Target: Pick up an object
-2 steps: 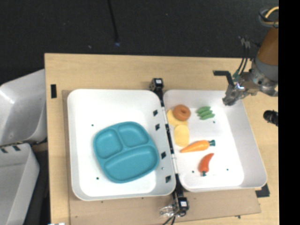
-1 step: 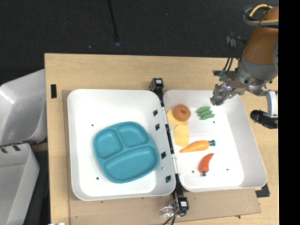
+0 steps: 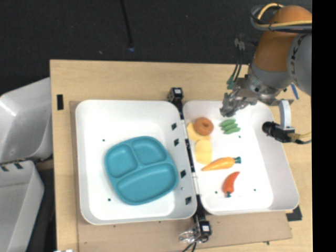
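Observation:
The right bin [image 3: 273, 177] holds several toy foods: a brown doughnut [image 3: 203, 126], a green pea pod [image 3: 229, 125], a yellow piece [image 3: 203, 150], an orange carrot [image 3: 219, 164] and a red chilli [image 3: 230, 182]. My gripper [image 3: 229, 107] hangs over the back of this bin, just above and behind the pea pod. Nothing shows between its tips.
A blue divided plate [image 3: 140, 169] lies in the left bin [image 3: 89, 140]. A black fitting [image 3: 275, 129] sits at the right bin's right rim. Small clamps [image 3: 175, 94] stand where the bins meet. The wooden bench [image 3: 65, 83] surrounds both bins.

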`<move>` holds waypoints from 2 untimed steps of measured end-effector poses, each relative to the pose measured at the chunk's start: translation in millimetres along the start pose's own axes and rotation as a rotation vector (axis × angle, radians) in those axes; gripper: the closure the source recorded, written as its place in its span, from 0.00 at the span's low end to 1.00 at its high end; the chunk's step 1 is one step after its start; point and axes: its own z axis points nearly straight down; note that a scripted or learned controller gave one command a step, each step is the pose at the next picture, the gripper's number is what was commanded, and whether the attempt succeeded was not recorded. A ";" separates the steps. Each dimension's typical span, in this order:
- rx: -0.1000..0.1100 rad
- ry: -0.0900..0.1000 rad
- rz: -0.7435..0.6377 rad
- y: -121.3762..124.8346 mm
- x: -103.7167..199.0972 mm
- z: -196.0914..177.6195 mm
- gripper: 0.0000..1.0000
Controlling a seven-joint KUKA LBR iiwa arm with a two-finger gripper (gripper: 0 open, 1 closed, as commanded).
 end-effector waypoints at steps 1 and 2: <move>-0.002 0.000 -0.001 1.9 51.6 -12.8 1.00; 0.000 0.000 -0.001 1.1 109.5 -5.9 1.00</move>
